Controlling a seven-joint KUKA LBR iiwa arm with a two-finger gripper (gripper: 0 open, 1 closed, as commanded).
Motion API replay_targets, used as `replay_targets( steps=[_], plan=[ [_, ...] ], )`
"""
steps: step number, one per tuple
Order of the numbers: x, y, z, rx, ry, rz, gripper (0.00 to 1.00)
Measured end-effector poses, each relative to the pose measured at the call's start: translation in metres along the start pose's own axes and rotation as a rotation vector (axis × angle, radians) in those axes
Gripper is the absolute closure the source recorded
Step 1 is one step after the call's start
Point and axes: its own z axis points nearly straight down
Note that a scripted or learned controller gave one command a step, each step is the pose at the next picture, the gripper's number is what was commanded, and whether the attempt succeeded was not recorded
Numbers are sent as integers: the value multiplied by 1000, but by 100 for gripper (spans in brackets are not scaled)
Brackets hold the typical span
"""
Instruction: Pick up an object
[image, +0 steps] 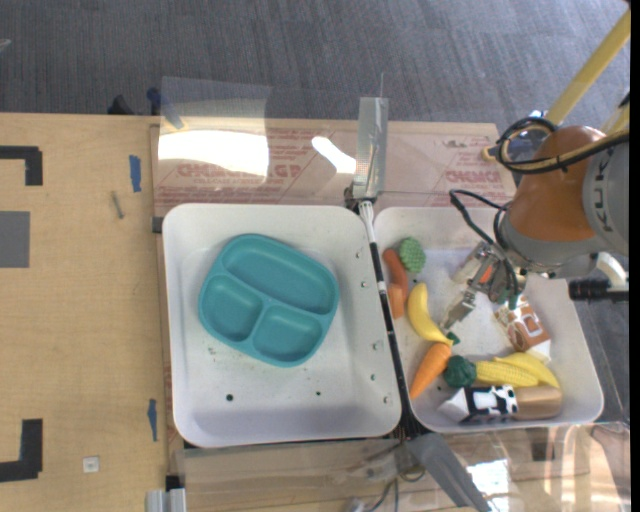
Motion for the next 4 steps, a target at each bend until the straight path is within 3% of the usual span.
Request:
replay_targets(
  steps=[1, 2, 3, 4],
  plan=[
    [46, -109, -1, -6, -3, 159, 0],
    [43, -108, -13, -6, -12, 159, 100],
    [73, -69, -93, 2, 0, 440, 100],
    [82, 0, -170, 2, 2, 693, 100]
  ],
)
